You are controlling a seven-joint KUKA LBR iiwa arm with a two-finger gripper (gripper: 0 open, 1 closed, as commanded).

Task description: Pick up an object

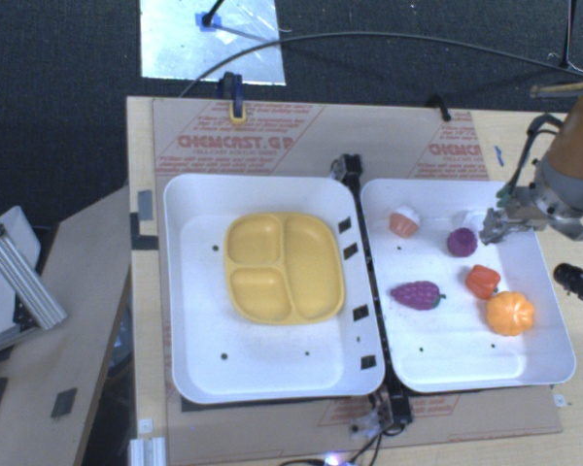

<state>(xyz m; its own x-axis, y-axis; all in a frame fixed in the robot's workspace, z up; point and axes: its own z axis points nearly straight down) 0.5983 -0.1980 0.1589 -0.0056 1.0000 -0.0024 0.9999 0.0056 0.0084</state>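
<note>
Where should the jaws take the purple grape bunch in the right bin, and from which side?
Grip the grape bunch across its narrow middle, coming straight down from above. It lies flat with its long axis running left to right, so the jaws should close from front and back. Bare floor of the right bin shows on both those sides; the red piece sits apart to its right.

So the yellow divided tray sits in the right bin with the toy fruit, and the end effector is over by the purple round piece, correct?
Not quite. The camera view shows the yellow divided tray alone in the left bin, not the right bin with the toy fruit. The rest holds: the end effector is beside the purple round piece.
</note>
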